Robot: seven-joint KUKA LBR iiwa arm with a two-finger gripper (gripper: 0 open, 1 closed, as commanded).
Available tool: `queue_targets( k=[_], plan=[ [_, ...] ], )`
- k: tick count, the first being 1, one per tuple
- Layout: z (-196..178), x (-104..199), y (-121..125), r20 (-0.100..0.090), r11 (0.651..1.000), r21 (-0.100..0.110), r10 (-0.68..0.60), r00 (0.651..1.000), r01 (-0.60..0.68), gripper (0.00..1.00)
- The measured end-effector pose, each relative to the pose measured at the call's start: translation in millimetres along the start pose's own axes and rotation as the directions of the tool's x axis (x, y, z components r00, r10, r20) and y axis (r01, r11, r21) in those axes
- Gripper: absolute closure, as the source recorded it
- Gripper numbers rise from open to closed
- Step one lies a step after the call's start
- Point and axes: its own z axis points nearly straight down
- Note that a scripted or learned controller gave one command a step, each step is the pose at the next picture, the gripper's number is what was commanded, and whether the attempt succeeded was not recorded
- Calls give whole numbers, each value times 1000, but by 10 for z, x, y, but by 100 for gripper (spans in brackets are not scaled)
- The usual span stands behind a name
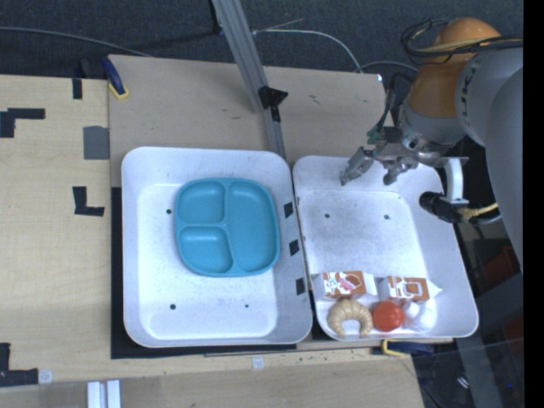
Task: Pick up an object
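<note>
My gripper [371, 171] hangs over the far edge of the right bin [374, 228], its two fingers spread apart with nothing between them. Along that bin's near edge lie a tan croissant [350, 315], a red tomato [388, 316], and two small red-and-white packets [343, 284] [409, 289]. All of them sit well away from the gripper, toward the front. The left bin [149, 253] holds a blue divided plate [227, 226].
A grey metal post [246, 53] slants across the bench behind the bins and ends near the gap between them. The bench top [51, 228] stretches to the left with black tape marks. The arm's grey body fills the upper right.
</note>
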Motion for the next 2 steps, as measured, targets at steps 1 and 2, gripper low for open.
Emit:
queue_targets(
  k=[1, 2],
  plan=[
    [652, 24, 6, 0, 1000, 0, -1, 1000, 1, 0],
    [826, 33, 2, 1, 1000, -5, -1, 1000, 1, 0]
  ],
)
